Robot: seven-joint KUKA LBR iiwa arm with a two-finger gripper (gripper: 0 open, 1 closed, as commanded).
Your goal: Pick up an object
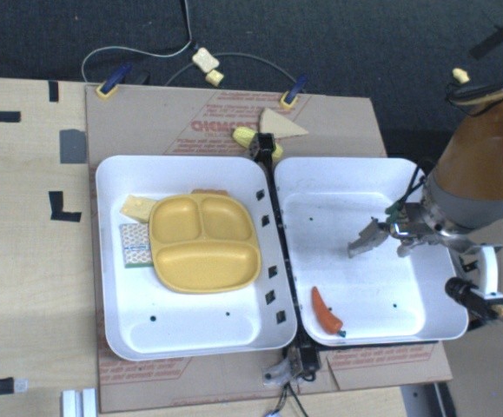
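A fixed camera looks down at a slant on a table bearing two shallow white bins side by side on a sheet of cardboard; the left bin sits at centre left of the frame, the right bin at centre right.

The grey arm enters from the right edge; its gripper hangs over the middle of the right bin, fingers spread apart with nothing between them; one grey finger points toward the left.

The nearest candidate to pick up is a small orange carrot-shaped toy lying on the floor of the right bin, near its lower left corner, well apart from the gripper. In the left bin a yellow divided plate lies flat; at its left edge rest a pale yellow wedge and a small patterned card.

The step in hand appears to be the approach, with no grasp yet made; the next move likely calls for shifting the gripper toward the lower left of the bin, lining the fingers across the carrot's narrow width, then descending.

Hard to make out: the second finger blurs into the wrist hardware; the carrot's lower tip shows a greenish speck, unclear; the gripper's height above the bin floor cannot be judged.
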